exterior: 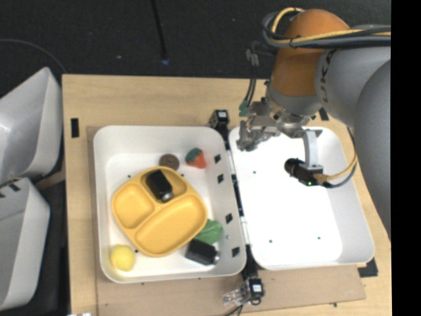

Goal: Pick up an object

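Observation:
My gripper [249, 137] hangs over the far left corner of the right bin [289, 229], close to the divider between the two bins, with nothing visible in it. The left bin [105, 150] holds the objects. A yellow divided plate [158, 219] lies in its middle with a black block [159, 184] on the plate's far compartment. Beyond the plate sit a brown round piece [169, 160] and a red strawberry-like item [194, 157]. A green item [212, 229], a second black block [201, 252] and a yellow ball [122, 258] lie along the near side.
The grey arm with its orange band [302, 51] reaches in from the upper right, above the right bin's far edge. A small black unit with a green light [302, 171] hangs on a cable below the wrist. White shapes [26, 130] stand off the bench's left side.

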Controlling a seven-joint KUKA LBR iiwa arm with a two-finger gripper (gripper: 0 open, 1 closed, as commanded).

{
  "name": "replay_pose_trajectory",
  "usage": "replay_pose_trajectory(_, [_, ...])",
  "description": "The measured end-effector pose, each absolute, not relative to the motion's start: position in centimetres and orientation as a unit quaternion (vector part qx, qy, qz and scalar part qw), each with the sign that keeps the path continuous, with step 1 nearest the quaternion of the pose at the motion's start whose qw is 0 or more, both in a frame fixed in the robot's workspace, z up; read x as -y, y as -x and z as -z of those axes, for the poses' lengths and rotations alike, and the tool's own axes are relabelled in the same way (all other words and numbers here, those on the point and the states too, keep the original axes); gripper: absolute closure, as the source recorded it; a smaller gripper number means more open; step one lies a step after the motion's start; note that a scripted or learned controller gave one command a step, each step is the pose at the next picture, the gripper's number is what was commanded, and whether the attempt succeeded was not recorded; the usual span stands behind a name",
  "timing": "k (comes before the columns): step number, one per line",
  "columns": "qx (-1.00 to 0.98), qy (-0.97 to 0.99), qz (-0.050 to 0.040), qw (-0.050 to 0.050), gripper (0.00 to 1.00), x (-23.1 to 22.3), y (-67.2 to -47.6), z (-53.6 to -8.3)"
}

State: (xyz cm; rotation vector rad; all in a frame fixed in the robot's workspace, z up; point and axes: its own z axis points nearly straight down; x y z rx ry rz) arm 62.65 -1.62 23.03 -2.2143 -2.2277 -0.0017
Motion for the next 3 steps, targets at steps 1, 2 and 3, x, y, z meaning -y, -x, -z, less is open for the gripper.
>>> replay_pose_trajectory(1, [0.71, 0.705, 0.0005, 0.001, 1.0, -3.8, -61.1, -22.9])
replay_pose_trajectory(2, [0.71, 0.704, 0.0014, 0.0, 1.0, -8.8, -60.6, -24.5])
replay_pose_trajectory(3, [0.708, 0.706, 0.0004, 0.0, 0.0, -8.5, -60.6, -24.4])
